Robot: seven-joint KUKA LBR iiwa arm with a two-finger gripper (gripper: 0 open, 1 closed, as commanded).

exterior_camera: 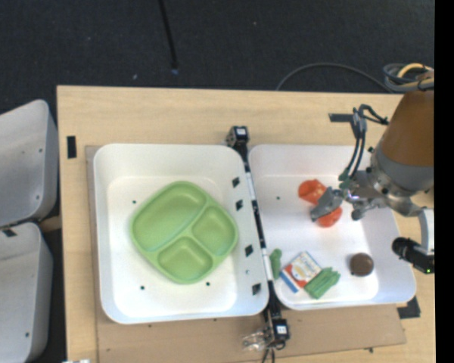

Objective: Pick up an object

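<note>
In the right bin lies a red object, and a second red piece shows just below it. My gripper hangs directly over these red pieces, reaching in from the right under the grey and orange arm. It partly hides them, and whether it touches them I cannot tell. Near the bin's front lie a brown round object, a white packet with red and blue print and a green object.
The left bin holds a green divided plate. A small green piece lies by the divider between the bins. Black clips sit at the ends of the divider. Cables loop over the bench at the back right.
</note>
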